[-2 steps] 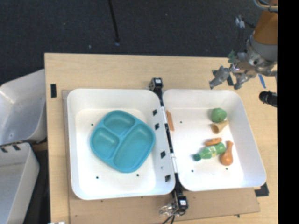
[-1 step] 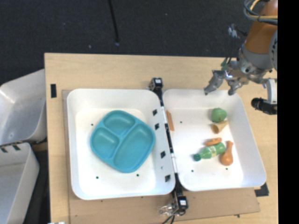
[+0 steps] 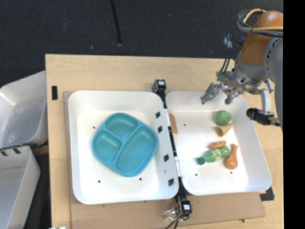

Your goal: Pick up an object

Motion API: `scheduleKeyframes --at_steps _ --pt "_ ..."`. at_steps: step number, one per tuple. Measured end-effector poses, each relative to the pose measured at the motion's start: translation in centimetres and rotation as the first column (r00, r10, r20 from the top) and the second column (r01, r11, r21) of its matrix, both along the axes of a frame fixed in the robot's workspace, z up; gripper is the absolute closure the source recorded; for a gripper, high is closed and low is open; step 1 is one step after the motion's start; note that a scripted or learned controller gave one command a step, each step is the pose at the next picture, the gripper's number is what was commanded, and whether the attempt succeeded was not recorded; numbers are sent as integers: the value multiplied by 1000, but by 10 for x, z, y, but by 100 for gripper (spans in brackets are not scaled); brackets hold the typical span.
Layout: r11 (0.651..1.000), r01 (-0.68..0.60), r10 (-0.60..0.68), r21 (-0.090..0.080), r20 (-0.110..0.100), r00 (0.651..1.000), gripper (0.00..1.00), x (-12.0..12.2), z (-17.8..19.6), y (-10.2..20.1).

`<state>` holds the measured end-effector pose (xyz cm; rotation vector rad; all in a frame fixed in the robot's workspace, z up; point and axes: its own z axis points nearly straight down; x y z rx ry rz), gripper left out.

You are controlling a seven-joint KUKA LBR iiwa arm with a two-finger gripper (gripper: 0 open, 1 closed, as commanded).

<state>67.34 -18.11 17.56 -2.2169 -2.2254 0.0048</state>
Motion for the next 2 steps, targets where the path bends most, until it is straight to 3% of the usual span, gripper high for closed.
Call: scheduleKeyframes --at_steps 1,2 --pt "1000 -2 2 -1 2 1000 0 5 -60 -5" --pt "1000 -5 5 -6 8 1000 100 6 -45 -6"
